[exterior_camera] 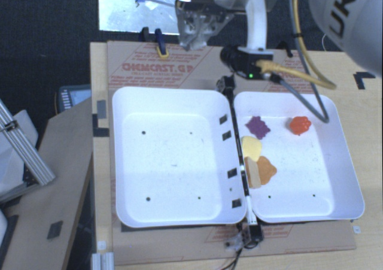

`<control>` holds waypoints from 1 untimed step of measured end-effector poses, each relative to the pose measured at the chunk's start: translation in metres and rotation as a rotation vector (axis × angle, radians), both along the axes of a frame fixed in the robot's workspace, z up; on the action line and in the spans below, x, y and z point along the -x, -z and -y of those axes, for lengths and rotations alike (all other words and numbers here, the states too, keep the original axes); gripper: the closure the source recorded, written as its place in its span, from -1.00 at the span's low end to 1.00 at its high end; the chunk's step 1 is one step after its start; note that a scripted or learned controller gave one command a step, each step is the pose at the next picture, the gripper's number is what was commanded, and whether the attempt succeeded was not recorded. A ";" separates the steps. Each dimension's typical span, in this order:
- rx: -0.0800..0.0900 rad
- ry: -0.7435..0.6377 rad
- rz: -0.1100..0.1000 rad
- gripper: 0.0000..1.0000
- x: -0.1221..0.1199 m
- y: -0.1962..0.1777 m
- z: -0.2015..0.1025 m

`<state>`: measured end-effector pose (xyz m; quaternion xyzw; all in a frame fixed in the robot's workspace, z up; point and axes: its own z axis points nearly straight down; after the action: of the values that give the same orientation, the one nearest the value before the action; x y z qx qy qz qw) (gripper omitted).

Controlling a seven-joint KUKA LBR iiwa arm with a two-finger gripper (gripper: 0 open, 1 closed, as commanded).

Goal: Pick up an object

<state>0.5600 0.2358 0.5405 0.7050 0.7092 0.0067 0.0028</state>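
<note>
Bench: pale wooden top [72, 137], light tan, seen at a slant.
Sheet: brown cardboard with red print [157, 66], flat on the bench.
Left bin: shallow white plastic tray [122, 161], on the cardboard.
Right bin: matching shallow white tray [338, 161], touching the left one.

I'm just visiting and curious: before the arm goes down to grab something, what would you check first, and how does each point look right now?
1. Things to pick: purple piece, red piece, yellow piece, orange piece in the right bin: ok.
2. Gripper above a target: not ok, it hangs beyond the bins' far edge.
3. Fingers open: cannot tell.
4. Red piece apart from the others: ok.
5. Yellow and orange pieces apart: not ok, they touch.
</note>
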 end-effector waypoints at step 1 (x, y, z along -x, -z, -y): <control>0.003 -0.001 -0.008 1.00 0.001 -0.006 0.001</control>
<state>0.5588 0.2346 0.5469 0.7046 0.7096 0.0029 0.0008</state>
